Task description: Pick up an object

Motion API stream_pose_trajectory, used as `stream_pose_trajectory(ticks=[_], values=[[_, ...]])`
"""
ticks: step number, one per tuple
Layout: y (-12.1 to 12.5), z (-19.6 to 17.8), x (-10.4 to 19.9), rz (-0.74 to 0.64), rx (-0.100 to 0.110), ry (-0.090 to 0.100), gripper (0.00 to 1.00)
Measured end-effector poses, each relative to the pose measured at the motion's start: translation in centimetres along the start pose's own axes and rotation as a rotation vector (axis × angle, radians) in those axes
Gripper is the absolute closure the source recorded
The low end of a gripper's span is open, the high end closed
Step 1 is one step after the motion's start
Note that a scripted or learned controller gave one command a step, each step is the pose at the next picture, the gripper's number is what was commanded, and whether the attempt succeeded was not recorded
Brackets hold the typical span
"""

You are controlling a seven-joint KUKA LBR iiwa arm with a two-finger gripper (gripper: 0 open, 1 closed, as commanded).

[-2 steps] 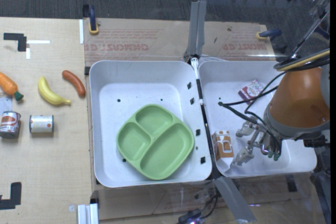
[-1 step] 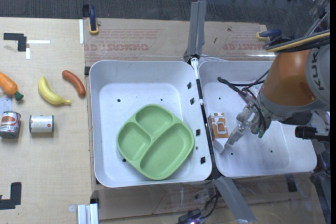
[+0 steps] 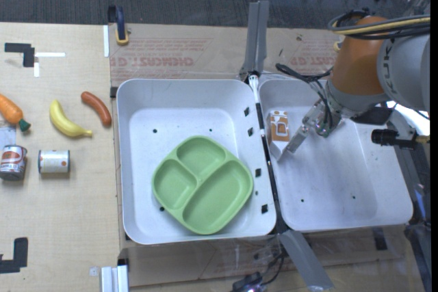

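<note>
A small orange and white box [image 3: 278, 126] lies near the left wall of the right bin [image 3: 342, 205], toward its back. My gripper [image 3: 291, 143] hangs low over that bin, slanting down to the left, its tip just right of and slightly in front of the box. I see nothing held in it. A green divided plate [image 3: 202, 183] rests in the left bin [image 3: 137, 120].
On the wooden bench left of the bins lie a carrot [image 3: 11, 111], a banana [image 3: 65, 119], a red sausage [image 3: 96, 108] and two small cans [image 3: 53, 163]. A metal divider post [image 3: 257, 37] stands between the bins at the back. The arm's orange band [image 3: 359, 61] looms over the right bin.
</note>
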State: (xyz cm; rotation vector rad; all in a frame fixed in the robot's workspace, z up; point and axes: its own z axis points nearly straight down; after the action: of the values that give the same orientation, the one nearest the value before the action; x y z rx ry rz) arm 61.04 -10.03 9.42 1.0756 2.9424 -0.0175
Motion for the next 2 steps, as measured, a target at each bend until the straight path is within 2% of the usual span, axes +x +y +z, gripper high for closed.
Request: stream_pose_trajectory(ticks=[1, 2], values=[[0.7, 0.1, -4.2, 0.418, -0.005, 0.010, 0.00], [2.3, 0.2, -4.4, 0.715, -0.002, 0.012, 0.00]])
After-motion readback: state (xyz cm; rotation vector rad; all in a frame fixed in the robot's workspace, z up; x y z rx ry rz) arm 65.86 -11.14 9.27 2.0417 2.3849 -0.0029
